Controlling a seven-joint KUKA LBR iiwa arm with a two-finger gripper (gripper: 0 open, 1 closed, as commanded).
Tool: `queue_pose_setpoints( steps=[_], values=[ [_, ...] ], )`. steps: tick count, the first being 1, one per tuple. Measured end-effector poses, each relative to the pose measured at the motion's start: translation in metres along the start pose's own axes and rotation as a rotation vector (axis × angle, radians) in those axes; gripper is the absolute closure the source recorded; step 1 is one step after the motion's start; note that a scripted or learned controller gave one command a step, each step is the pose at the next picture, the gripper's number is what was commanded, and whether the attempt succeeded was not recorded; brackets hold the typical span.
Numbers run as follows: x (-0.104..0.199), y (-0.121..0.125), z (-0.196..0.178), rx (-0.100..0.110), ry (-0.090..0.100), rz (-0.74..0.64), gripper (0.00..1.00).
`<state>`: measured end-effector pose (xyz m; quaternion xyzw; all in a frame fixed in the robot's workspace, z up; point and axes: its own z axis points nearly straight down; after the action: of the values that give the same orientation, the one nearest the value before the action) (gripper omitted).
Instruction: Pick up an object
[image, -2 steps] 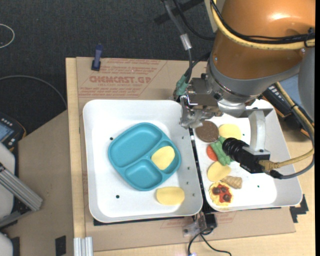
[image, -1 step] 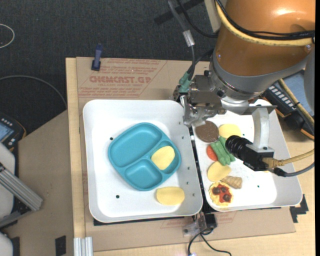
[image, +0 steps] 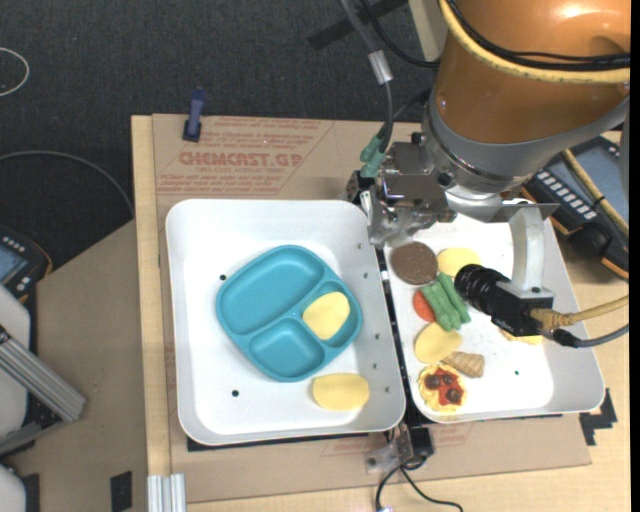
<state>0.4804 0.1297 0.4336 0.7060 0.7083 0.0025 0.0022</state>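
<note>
The arm (image: 530, 90) is reaching in from the right and is leaning down over the far end of the right bin (image: 575, 385), its orange band filling the upper corner and the grey wrist pointing steeply downward. The gripper (image: 388, 232) is hanging right at the seam between the two bins, close to their far corners. It is seen from above and is partly masked by its own metal body, so I cannot tell how wide its grasp is standing, and nothing is visibly sitting in it.

A brown disc (image: 413, 264) is lying in the right bin just beside the gripper tip, possibly touching it. Next to the disc a yellow piece (image: 456, 258) is resting. Below them a green pod (image: 446, 303) is lying against a red piece (image: 424, 306). Further toward the near edge a pale yellow chip (image: 436, 344), a tan cone (image: 466, 364) and a small pizza-like round (image: 443, 388) are clustering together.

In the left bin (image: 190, 300) a blue divided plate (image: 265, 295) is sitting tilted. A yellow lump (image: 327, 313) is sitting in the plate's right compartment. A second yellow lump (image: 340, 390) is lying on the bin floor just beside the plate's near edge.

Both bins are resting on the bench (image: 250, 150), where a cardboard sheet is bearing red lettering.
</note>
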Motion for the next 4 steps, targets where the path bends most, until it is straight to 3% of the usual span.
queue_pose_setpoints(
  steps=[1, 2, 3, 4],
  values=[
    [0.03, 0.0, -0.087, -0.005, 0.004, -0.001, 1.0],
    [-0.031, -0.004, 0.093, 0.025, -0.006, 0.011, 1.0],
    [-0.09, 0.07, 0.213, 0.018, -0.005, 0.011, 1.0],
    [-0.105, 0.022, 0.121, -0.001, 0.0, 0.006, 1.0]
  ],
)
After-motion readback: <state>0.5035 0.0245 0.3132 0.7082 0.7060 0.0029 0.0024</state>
